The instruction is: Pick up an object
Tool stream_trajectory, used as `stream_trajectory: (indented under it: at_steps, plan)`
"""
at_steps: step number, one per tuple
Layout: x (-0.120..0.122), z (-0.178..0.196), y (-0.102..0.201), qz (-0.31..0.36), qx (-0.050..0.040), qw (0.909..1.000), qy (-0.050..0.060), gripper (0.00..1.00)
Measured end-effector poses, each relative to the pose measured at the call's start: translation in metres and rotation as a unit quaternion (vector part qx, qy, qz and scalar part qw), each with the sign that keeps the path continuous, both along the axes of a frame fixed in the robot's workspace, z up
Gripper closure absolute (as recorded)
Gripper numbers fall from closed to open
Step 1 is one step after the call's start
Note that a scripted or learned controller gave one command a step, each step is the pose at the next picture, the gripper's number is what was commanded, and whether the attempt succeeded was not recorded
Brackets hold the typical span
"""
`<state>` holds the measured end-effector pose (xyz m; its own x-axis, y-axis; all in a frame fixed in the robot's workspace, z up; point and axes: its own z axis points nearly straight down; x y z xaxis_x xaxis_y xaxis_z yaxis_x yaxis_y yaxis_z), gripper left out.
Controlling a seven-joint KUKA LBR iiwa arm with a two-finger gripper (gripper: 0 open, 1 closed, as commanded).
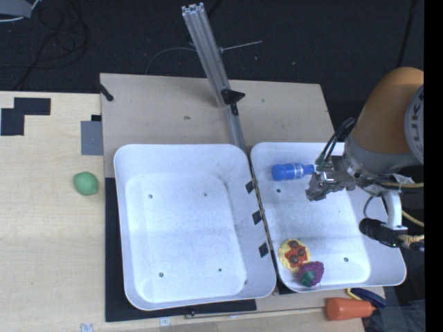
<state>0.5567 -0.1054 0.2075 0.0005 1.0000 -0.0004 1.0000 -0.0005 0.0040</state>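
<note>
Right bin (pixel 346 254), end effector (pixel 317 191) lowered

A green ball (pixel 86 183) is sitting on the pale worktop (pixel 41 241), well left of the bins. A grey aluminium rail (pixel 211 54) is slanting across the board behind them. An orange object (pixel 349 308) is lying by the worktop's near right corner.
</note>
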Motion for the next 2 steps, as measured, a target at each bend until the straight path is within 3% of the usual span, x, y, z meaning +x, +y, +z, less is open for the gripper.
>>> stream_trajectory:
  at_steps: [2]
  plan:
    - [0.028,-0.001,0.093,0.002,0.0007,1.0,0.002,1.0]
